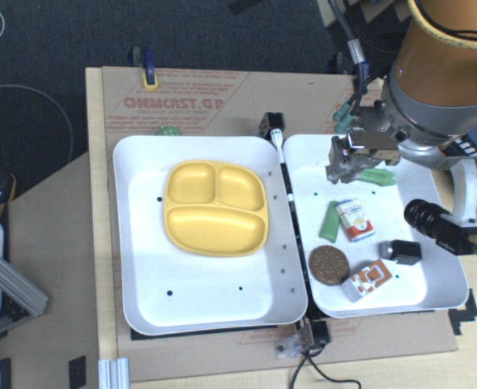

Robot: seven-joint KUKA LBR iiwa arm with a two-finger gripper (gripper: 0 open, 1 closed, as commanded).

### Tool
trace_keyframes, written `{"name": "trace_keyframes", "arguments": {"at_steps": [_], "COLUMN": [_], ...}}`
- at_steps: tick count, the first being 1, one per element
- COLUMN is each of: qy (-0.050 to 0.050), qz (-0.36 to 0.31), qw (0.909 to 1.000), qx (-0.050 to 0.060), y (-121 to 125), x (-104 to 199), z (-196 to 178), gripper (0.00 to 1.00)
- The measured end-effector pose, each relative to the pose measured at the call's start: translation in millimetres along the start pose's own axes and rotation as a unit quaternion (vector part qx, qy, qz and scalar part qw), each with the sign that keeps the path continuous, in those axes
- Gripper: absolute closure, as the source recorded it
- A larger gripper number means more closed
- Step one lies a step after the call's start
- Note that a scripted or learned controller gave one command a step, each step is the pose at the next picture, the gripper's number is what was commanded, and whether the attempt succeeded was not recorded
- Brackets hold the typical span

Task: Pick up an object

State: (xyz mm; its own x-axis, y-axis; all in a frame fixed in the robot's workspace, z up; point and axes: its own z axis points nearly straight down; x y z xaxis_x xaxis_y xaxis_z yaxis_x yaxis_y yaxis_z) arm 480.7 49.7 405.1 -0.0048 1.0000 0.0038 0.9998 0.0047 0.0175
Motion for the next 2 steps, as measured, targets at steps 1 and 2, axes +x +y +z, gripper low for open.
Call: {"name": "trace_keyframes", "arguments": {"at_steps": [1, 2], "qy": [-0.002, -0.003], "qz": [-0.003, 0.005], "qw": [0.9999, 0.9999], "qx": [0.015, 0.011], "y": [-4.9, -3.5], "x": [99.0, 48.2], "z": [104.2, 115.1], "gripper": [1.0, 1.0]}}
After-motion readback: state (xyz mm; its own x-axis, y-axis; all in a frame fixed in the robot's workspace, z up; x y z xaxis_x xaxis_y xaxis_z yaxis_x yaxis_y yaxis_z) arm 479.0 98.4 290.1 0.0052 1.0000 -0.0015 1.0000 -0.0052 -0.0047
